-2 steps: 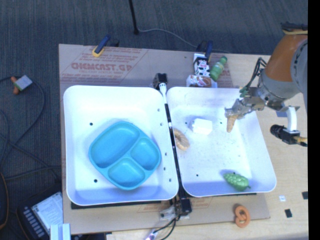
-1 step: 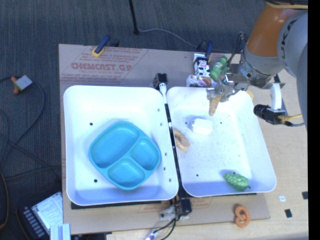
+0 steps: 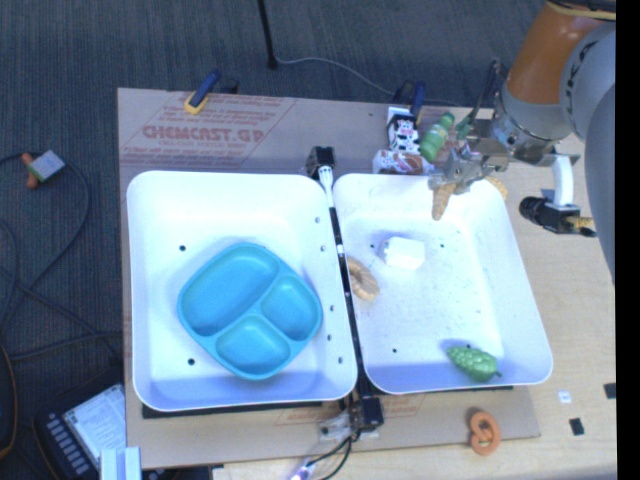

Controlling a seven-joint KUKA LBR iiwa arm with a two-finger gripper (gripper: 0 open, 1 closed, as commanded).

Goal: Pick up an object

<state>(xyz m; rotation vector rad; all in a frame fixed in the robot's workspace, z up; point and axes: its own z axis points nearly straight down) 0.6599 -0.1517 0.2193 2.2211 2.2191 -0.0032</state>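
Bench [image 3: 200,133]: brown board, red lettering near its far left corner. Two white bins side by side on it. Left bin [image 3: 160,198] carries a blue divided plate [image 3: 250,310] (three compartments), sitting toward the bin's near right part. Right bin [image 3: 500,268] carries three small items: a white lump [image 3: 404,253] near the bin's middle, toward the far side; a tan bread-like piece [image 3: 362,280] against the bin's left edge; a green bumpy item [image 3: 472,361] in the near right corner.

Arm [image 3: 555,53], grey with orange band, comes in at the far right corner of the bench. Jaws [image 3: 455,173] hang over the far edge of the right bin, above the white lump and apart from it. Jaws' state: cannot tell (too cluttered around the tips). A tan tapered piece [image 3: 440,202] hangs below them; a green piece [image 3: 433,140] sits just beside them on the left.

Small stuff: blue-yellow clamp [image 3: 203,90] at the bench's far left edge, black clip [image 3: 322,160] between the bins' far corners, orange pretzel-like item [image 3: 484,431] on the bench's near edge, right of centre.
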